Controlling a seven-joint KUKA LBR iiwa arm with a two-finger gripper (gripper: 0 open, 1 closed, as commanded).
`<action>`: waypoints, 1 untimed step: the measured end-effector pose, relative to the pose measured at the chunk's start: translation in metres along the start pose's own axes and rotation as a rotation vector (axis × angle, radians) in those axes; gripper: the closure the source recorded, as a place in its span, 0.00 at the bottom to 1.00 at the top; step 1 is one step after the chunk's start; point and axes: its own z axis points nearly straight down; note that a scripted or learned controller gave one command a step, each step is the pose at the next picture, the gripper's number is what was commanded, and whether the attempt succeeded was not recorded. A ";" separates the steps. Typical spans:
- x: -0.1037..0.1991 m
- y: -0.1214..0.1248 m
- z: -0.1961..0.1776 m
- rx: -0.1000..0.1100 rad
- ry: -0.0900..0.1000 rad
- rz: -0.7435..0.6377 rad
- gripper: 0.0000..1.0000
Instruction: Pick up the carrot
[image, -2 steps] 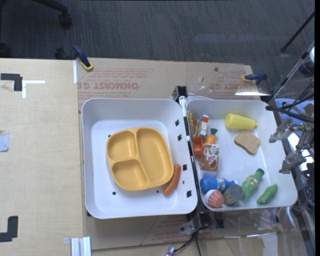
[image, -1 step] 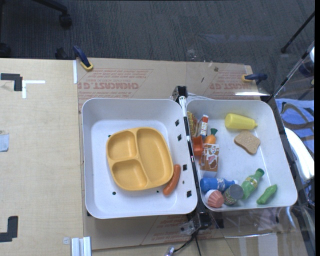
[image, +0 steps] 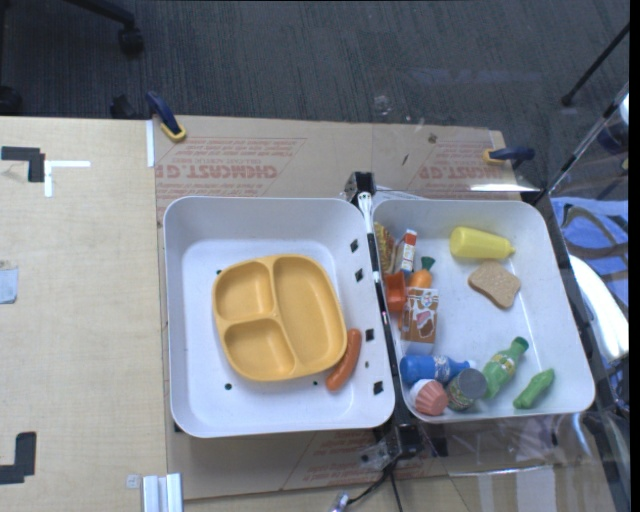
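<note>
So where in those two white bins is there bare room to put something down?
Right bin: a bare patch mid-floor, bordered by the bread slice, green bottle and juice carton. Its left wall and near corner are crowded. Left bin: bare strips around the yellow plate, except where the sausage lies.

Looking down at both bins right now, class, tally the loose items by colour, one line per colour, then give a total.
Yellow: 2, divided plate, yellow toy
Orange: 2, sausage, carrot
Green: 2, bottle, green vegetable
Brown: 1, bread slice
Blue: 1, blue toy
Total: 8; the small mixed-colour pieces are too unclear to sort.
</note>
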 end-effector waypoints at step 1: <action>0.000 0.000 0.000 0.000 0.000 0.000 0.00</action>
